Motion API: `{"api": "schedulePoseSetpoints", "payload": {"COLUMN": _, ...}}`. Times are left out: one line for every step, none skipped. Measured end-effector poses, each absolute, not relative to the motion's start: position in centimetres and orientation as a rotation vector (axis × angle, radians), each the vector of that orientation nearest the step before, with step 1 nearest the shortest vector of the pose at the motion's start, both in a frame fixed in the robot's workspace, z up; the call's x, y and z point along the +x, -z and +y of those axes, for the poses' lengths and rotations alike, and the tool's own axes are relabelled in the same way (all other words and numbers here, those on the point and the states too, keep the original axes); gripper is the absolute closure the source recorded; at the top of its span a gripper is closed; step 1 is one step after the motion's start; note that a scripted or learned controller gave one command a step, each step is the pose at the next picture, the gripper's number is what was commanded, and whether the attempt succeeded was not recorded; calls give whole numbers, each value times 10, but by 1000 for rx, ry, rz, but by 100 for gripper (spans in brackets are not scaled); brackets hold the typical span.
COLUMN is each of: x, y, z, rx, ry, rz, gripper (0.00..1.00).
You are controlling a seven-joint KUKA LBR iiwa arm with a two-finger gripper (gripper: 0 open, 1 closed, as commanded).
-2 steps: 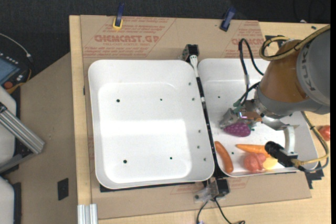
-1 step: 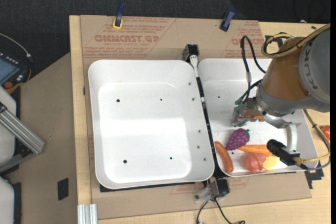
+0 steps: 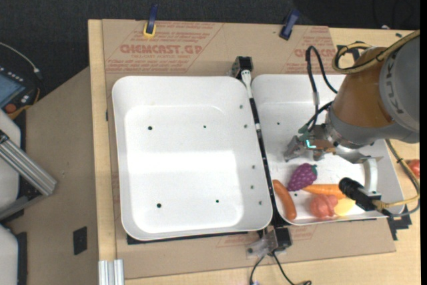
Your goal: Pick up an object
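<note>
**Ana:** So, was a toy picked up?

**Ben:** No, not that I could see. I think the job was only at its start. All the toys lay in the right bin [image 3: 287, 107], at the end that was lowest in the picture. There were the grapes [image 3: 302, 177], the carrot [image 3: 323, 189], the sausage [image 3: 283, 200], a pink toy [image 3: 321, 208] and a yellow toy [image 3: 344, 209].

**Ana:** Were they close together?

**Ben:** Yes. The grapes lay just beside the carrot. The sausage lay along the bin's wall, near the grapes. The pink toy and the yellow toy touched each other, just below the carrot.

**Ana:** Where was the gripper [image 3: 301, 145]?

**Ben:** It was over the right bin, right above the grapes in the picture. It looked apart from them.

**Ana:** Was it open or closed?

**Ben:** I could not tell. No toy showed in it, so I think it held nothing.

**Ana:** What was left to do?

**Ben:** Almost all of it, I think. It had to go down on a toy, squeeze it and lift it up.
</note>
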State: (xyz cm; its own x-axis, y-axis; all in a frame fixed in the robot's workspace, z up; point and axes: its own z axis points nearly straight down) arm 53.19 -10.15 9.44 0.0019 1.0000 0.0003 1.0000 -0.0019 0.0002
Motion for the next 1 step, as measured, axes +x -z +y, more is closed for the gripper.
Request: {"api": "schedulePoseSetpoints", "payload": {"x": 648, "y": -161, "z": -114, "rx": -2228, "ry": 14, "rz": -2237, "gripper": 0}}
